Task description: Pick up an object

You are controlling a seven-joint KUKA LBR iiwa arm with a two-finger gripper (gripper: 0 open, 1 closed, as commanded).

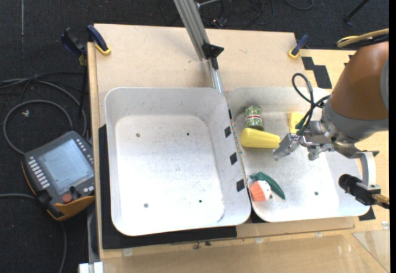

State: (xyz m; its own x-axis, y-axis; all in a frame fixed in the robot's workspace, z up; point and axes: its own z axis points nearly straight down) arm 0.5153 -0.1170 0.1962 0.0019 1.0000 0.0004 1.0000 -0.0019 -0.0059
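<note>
Objects for you to grab are all sitting in the right bin, so I'll use that bin as the anchor. Way off to its left there's the teach pendant on the dark floor, then the left bin butting right up against it. Inside the right bin, near its left wall toward the front, you've got a little orange-and-white toy with a green leafy top. Further back along that same side is a yellow wedge-shaped piece, and just behind it, touching or nearly so, a small green can. A second yellow bit peeks out toward the bin's back, partly hidden by the arm. Your gripper hangs over the bin's middle, just right of the yellow wedge, fingers spread apart with nothing between them.
</note>
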